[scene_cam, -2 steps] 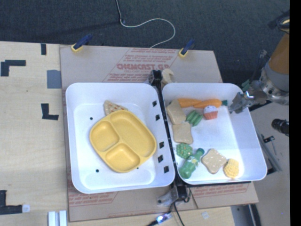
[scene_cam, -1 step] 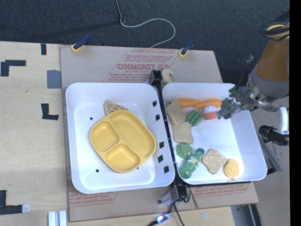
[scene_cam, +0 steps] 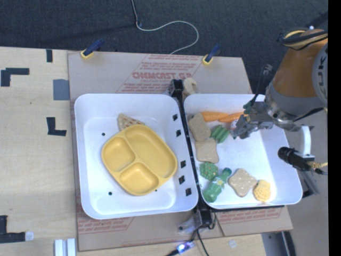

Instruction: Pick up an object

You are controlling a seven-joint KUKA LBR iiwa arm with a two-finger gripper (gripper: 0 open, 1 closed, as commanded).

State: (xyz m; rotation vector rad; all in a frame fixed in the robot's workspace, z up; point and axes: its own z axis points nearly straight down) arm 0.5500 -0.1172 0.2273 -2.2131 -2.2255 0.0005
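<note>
Two shallow white bins sit side by side on a cardboard sheet [scene_cam: 160, 76] that covers the wooden surface [scene_cam: 32, 143]. The left bin [scene_cam: 85, 196] holds a yellow divided tray [scene_cam: 139, 160] with three compartments, lying slightly turned; a waffle-patterned piece [scene_cam: 126, 122] pokes out from under its far edge.

The right bin [scene_cam: 277, 164] holds the small toy foods. Along its left side lie two tan bread slices, one [scene_cam: 198, 127] above the other [scene_cam: 206, 150], touching or nearly so. An orange carrot [scene_cam: 218, 116] lies near the far wall, with a green piece [scene_cam: 219, 134] just below it. Toward the near wall sit a green broccoli [scene_cam: 209, 170], a green bottle-like piece [scene_cam: 214, 188] beside it, a third bread slice [scene_cam: 242, 182], and a yellow corn piece [scene_cam: 261, 191] touching that slice.

Blue-and-yellow clamps hold the cardboard at its far corners, one on the left [scene_cam: 92, 48] and one on the right [scene_cam: 211, 53]. A thin white cable [scene_cam: 168, 26] loops over the dark floor beyond.

The grey arm [scene_cam: 298, 73] reaches over the right bin's far right corner. The claw [scene_cam: 241, 129] hangs low just right of the carrot's tip and the green piece; I cannot tell its opening, nor whether it touches either. A black fitting [scene_cam: 290, 157] juts out near the bin's right wall.
</note>
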